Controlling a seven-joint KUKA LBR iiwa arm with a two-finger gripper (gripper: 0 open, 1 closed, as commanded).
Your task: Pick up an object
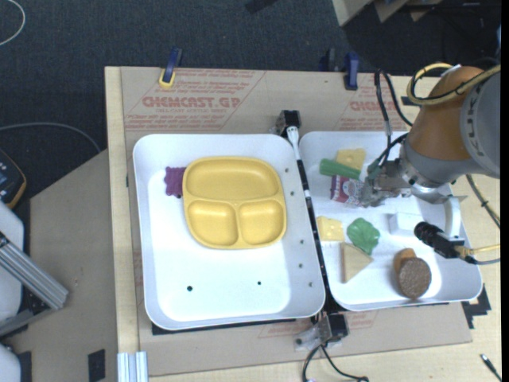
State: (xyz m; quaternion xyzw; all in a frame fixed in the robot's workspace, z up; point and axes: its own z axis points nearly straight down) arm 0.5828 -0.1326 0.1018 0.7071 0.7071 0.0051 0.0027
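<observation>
My gripper (374, 191) hangs low in the right bin (445, 294), over its middle. Just left of it lies a red-and-white packet (340, 188). A green rod (339, 169) and a pale yellow block (351, 158) lie at the bin's far left. In front of the gripper sit a green lump (363, 234), a small yellow cube (330, 228), a tan wedge (353, 262) and a brown round cookie (413, 276). Nothing shows between the fingers.
The left bin (159, 293) holds a yellow three-part tray (235, 200) with a purple thing (173, 180) at its left edge. The arm's orange band (445, 122) and grey wrist cover the right bin's far right. Cables run along the right.
</observation>
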